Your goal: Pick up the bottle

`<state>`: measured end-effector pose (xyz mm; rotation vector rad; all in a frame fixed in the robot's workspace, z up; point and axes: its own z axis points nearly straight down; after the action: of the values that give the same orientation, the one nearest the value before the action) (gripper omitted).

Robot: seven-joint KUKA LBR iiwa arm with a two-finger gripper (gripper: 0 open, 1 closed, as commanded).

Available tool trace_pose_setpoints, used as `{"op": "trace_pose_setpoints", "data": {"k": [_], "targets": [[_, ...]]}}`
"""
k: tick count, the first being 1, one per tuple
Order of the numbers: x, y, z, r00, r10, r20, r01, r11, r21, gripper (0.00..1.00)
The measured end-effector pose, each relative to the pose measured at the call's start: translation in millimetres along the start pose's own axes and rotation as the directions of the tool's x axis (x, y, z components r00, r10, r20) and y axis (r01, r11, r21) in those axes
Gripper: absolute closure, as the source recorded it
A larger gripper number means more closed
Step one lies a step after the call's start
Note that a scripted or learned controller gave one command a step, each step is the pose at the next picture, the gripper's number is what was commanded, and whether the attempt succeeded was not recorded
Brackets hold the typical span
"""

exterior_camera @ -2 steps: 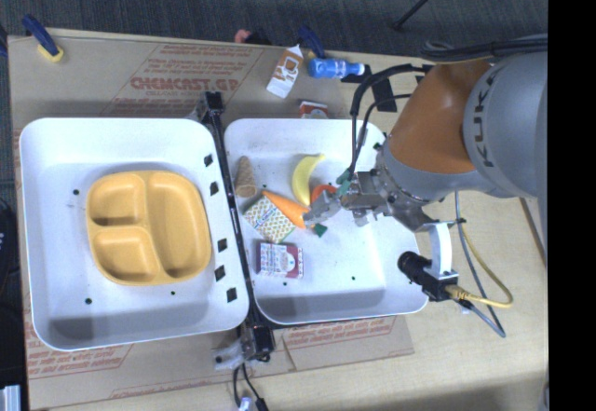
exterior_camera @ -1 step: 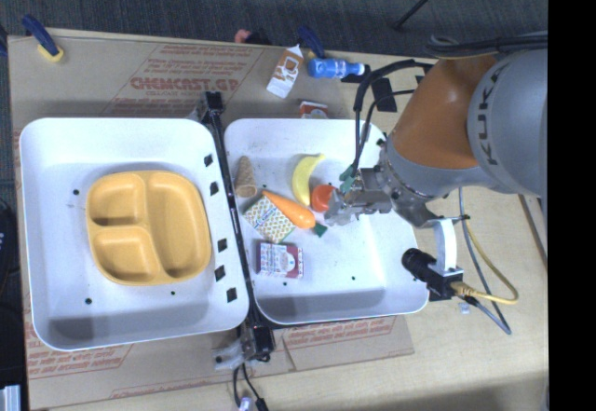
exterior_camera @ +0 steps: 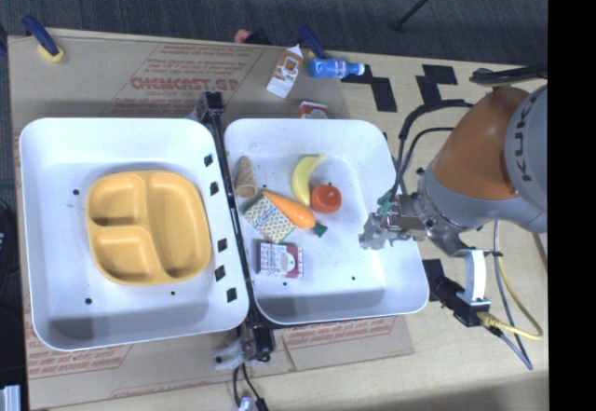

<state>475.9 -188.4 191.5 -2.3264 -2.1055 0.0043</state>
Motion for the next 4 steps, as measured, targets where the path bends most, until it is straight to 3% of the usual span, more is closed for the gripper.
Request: {"op": "trace_pose_setpoints", "data": {"k": [1, 2, 3, 4], "targets": [[-12, 1, 37, 0.941, -0.339, -0.001, 0.339, 0.941, 0.0, 1.0], [-23, 3, -26, 0.928, -0.373, 0.002, 0.373, 0.928, -0.003, 1.0], [-23, 3, -36, 0.722, -0.692, 0.005, 0.692, 0.722, -0.003, 1.0], [-22, 3, -39, 0.649, -0.761, 0.007, 0.761, 0.649, -0.003, 1.0]]}}
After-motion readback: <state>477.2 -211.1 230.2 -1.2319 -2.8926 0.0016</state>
